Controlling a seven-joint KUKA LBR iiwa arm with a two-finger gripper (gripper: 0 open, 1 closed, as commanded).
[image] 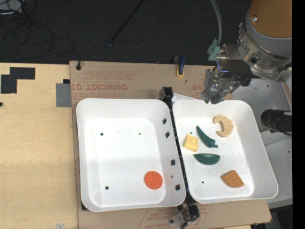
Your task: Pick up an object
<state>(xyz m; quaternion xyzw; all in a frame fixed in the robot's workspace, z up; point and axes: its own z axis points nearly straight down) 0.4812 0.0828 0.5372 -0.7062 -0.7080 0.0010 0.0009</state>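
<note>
Tan croissant-shaped piece (223, 125) in right bin (259, 142), nearest end effector (213, 93) at bin's back rim, state cannot tell; prob. light, rigid, smooth plastic, so grip across its thick mid-curve.

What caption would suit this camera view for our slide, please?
Gripper above right bin's far edge; orange disc in left bin.

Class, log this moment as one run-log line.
gripper: over right bin's far edge | holding: nothing seen | nearest: croissant | left bin: orange disc
</note>
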